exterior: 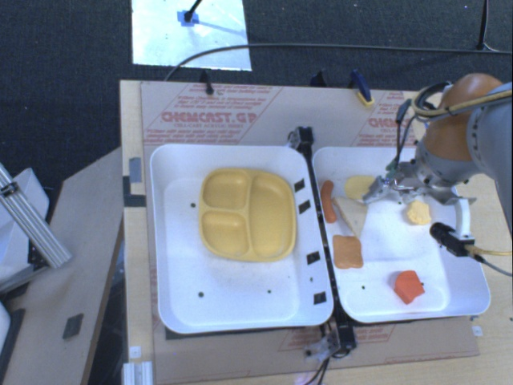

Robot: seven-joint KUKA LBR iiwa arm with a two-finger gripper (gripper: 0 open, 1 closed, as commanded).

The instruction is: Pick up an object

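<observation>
Pale yellow piece (pixel 359 187) lies in right bin (pixel 449 303), upper left part, just beside gripper (pixel 377 192); jaws' state cannot tell; step judged approach, nothing seen held; next move calls for descent over piece, then closing.

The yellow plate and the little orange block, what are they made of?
The yellow plate looks like moulded plastic: one even colour, smooth and matte, with rounded dividers between its three sections. The orange block could be plastic or foam toy food: flat bright colour, soft edges. The view leaves that open.
</observation>
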